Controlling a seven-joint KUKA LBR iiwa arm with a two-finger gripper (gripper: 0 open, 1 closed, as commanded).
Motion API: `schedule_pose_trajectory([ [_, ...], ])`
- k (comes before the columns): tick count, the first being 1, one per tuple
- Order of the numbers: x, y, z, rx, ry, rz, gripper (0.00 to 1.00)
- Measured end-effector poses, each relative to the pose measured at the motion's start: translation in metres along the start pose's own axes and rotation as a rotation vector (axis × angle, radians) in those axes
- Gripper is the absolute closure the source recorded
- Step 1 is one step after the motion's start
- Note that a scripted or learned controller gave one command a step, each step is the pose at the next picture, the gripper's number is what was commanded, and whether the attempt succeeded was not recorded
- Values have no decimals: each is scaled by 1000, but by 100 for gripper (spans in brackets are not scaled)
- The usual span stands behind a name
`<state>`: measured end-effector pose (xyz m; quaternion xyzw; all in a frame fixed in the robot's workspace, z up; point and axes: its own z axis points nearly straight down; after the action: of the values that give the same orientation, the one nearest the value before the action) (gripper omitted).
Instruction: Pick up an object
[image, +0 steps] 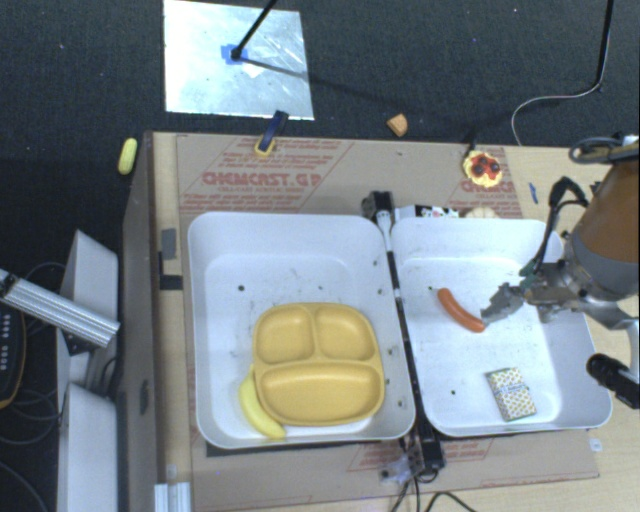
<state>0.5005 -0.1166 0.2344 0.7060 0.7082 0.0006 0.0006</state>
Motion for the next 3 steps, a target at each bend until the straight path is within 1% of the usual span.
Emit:
schedule_pose_trajectory([
  [1,35,41,145,5,1,1,0],
  [2,-4,113,100,-4,-2,-1,0],
  [3,-21,57,19,-3,-2,2,0],
])
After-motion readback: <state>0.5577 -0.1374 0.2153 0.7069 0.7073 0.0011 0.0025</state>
